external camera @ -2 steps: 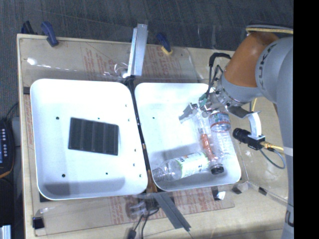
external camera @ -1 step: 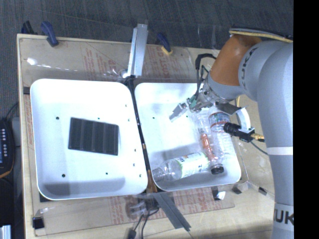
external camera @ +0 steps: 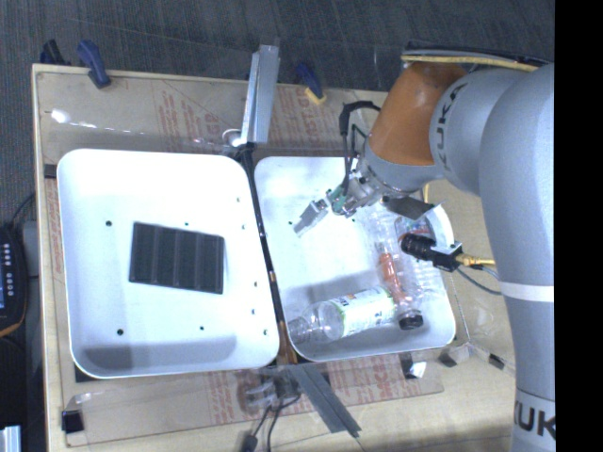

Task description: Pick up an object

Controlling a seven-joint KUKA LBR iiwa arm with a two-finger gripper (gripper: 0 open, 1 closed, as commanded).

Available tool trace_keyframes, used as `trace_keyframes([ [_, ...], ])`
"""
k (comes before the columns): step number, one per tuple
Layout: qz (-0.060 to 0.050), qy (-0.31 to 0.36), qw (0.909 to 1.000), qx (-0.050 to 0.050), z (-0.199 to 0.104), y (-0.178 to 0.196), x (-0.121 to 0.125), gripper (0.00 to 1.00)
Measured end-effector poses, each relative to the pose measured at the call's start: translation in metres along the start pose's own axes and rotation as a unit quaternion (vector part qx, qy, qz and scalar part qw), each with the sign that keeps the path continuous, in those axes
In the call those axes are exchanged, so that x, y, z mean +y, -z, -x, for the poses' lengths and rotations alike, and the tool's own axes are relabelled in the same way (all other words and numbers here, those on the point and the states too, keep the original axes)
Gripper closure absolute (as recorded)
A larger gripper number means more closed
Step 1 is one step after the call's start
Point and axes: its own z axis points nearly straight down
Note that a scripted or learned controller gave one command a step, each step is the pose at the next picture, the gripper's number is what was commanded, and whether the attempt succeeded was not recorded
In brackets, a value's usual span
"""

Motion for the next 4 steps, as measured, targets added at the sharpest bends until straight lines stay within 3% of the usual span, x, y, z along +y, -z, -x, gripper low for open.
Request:
trace_keyframes([
  [1,-0.001,0.001,1.0000,0.000,0.000,0.010,0.000,1.00],
  [2,-0.001,0.028,0.9996,0.001,-0.020,0.000,-0.002,1.00],
  [3,-0.001,0.028,0.9996,0.001,-0.020,0.000,-0.002,0.00],
  [4,0.001,-0.051,0.9987,-0.001,0.052,0.021,-0.031,0.00],
])
